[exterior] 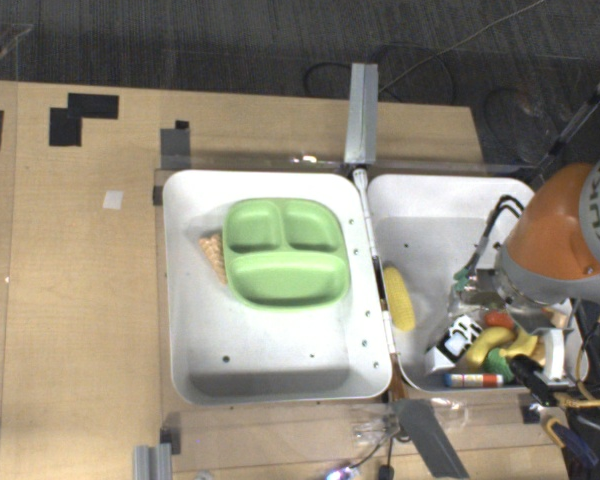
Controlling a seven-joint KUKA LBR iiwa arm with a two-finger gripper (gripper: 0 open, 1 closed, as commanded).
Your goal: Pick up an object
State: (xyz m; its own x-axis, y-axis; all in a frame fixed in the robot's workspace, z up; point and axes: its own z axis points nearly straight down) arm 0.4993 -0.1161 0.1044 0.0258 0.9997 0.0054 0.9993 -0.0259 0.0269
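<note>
Green plate [283,252]: one, with three compartments, it lies in the upper middle of the left bin.
Left bin [250,373]: one, white and shallow; it holds the plate and one more thing.
Tan piece [213,256]: one, with a woven or grainy look, it lies against the left edge of the plate and partly under it. I cannot tell what it is.
Writing: no brand or label can be read on any thing; all is too small.
Right bin [430,203]: one, white, just beside the left bin; a metal bar stands between their far corners.
Yellow corn cob [399,299]: one, it lies near the left wall of the right bin, along the wall.
Small pile [490,348]: in the near right corner of the right bin. I count one black and white thing, one yellow banana-like thing, one small red piece and one marker-like stick with red, blue and green parts.
Arm [560,233]: one, grey with an orange band, it reaches in from the right over the pile.
Gripper [477,290]: it hangs just above the pile, the fingers are hidden, so I cannot tell whether they are apart or together.
</note>
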